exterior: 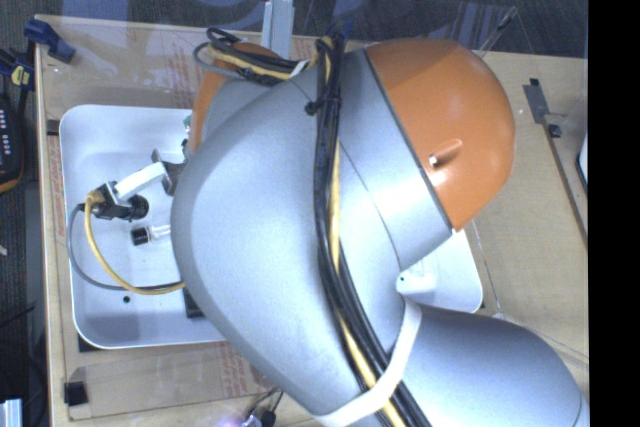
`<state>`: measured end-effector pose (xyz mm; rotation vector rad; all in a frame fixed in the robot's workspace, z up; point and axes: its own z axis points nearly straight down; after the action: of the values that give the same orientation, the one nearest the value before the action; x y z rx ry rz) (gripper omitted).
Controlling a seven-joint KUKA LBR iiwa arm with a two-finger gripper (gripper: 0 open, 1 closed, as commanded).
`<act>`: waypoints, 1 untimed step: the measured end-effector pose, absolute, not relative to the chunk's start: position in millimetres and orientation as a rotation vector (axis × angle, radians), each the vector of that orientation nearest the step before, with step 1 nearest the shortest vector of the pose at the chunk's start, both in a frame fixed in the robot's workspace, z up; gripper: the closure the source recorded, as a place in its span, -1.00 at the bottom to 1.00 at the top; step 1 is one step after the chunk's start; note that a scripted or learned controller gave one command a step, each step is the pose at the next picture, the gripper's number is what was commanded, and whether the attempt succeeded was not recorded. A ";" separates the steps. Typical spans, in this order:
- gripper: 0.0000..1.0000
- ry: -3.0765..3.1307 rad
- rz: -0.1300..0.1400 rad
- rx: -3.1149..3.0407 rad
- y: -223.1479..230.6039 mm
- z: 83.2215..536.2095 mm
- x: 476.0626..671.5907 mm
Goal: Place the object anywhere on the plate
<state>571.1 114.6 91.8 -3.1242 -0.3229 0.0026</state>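
A grey arm (pixel 290 245) with an orange band (pixel 450 135) reaches in from 3 o'clock and bends low over a wooden bench (pixel 130 375). It sits so close under the camera that it covers the centre and everything from 12 to 6 o'clock. Black cables (pixel 325 205) run along its back.

At 9 o'clock the left bin (pixel 75 130) is partly in the open. Inside it lie a white piece (pixel 140 181), a black part (pixel 127 208) and a looping yellow cable (pixel 80 255). I cannot tell whether these belong to the arm's tool or lie loose.

A corner of the right bin (pixel 462 287) peeks out at 4 o'clock. The arm hides the rest, so I cannot tell where the object or the plate lies. The claw's state cannot be told either. The deep lean suggests work going on low in the bins.
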 end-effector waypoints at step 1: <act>-1.00 -0.375 -0.002 -3.118 157.1 216.2 533.0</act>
<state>533.0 157.1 216.2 -3.1185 -0.3754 -0.0019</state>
